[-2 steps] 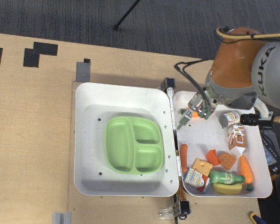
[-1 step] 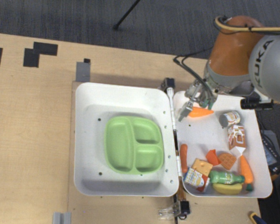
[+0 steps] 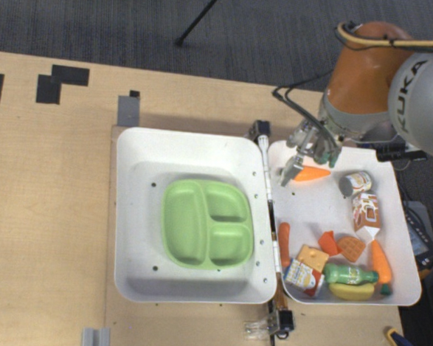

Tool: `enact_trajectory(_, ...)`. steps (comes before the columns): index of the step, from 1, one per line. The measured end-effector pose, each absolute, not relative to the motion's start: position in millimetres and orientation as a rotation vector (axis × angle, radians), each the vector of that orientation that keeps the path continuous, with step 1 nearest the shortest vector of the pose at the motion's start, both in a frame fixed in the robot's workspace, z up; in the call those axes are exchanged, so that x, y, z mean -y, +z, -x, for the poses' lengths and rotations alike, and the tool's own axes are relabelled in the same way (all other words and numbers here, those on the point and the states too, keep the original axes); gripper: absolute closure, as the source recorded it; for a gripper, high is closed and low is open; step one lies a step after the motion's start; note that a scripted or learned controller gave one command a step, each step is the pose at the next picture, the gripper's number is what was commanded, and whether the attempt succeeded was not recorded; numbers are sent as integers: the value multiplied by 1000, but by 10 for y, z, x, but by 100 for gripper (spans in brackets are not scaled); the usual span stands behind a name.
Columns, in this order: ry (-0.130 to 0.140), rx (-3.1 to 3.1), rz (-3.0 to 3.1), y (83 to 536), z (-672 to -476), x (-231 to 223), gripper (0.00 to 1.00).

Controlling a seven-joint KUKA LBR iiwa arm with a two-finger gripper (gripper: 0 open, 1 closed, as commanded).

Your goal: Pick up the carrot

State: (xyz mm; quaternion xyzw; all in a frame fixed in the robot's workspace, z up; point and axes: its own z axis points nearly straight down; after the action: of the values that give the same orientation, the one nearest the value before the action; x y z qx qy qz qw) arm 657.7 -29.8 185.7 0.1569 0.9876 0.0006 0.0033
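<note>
Camera view shows the gripper [image 3: 303, 166] with fingers closed on one end of the carrot [image 3: 312, 174] above the right bin [image 3: 409, 219], an off-centre hold likely to slip.

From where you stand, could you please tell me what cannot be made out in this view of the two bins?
- Gripper: blurred against the carrot beneath it in the camera view, so a hold cannot be confirmed.
- Carton: print too small to read in the camera view; its lower edge is cut off by the right bin's rim.
- Banana: partly hidden behind the green bottle in the camera view.
</note>
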Motion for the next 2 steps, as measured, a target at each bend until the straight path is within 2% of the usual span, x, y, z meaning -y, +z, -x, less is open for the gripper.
enact_trajectory(1,1,-3131,-148,1857,-6628,411,0)
enact_trajectory(2,0,-3131,-128,1972,-6669,566,0)
